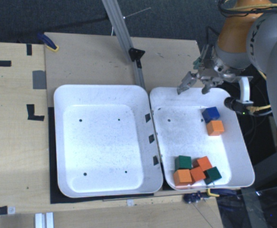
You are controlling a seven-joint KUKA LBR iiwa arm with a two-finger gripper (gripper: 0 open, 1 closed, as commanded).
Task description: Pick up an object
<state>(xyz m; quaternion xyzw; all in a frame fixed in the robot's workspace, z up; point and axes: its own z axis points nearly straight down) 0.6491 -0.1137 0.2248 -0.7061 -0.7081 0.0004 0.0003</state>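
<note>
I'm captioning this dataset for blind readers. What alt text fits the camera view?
A grey robot arm's open gripper, holding nothing, hovers over the far edge of the right white bin, which holds a blue block, an orange block and a near-corner cluster of orange and green blocks. The left white bin sits beside it.

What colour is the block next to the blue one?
Orange block, touching the blue block, in the camera view.
</note>
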